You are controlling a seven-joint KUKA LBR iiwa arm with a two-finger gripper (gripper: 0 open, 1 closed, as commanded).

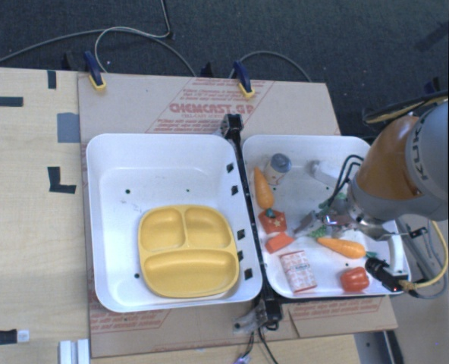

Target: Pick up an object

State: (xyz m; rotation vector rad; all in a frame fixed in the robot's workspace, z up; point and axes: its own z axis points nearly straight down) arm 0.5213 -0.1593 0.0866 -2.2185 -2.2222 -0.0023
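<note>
**Picking an Object: Approach and Closure**

The left bin (103, 203) lies well to the left of the pincer, and a yellow divided plate (188, 250) is seen in it. No reach into that bin is called for.

The right bin (315, 141) is where the work is done. Far left of the pincer, against the dividing wall, an upright orange piece (262, 189) is found. A small bottle (278, 164) stands just beside it, to the upper left of the pincer. A red block (272, 221) lies level with the pincer on its left, and a slanted orange-red piece (279, 241) touches it from below. A printed packet (296, 271) lies flat to the lower left.

The pincer (319, 220) is placed low over the bin's middle. Whether it is spread or pressed together cannot be told, and nothing is seen held in it.

The carrot (342, 246) lies just below and to the right of the pincer. It is judged the nearest candidate. A red tomato (354, 279) rests further below and to the right.

For a sound pick, one object is to be chosen and centred under the pincer. The carrot is best gripped across its narrow width, near the thick end. Descent is to be made vertically, so that the carrot is not pushed toward the tomato. Closure is to be confirmed before any lift is begun.
</note>
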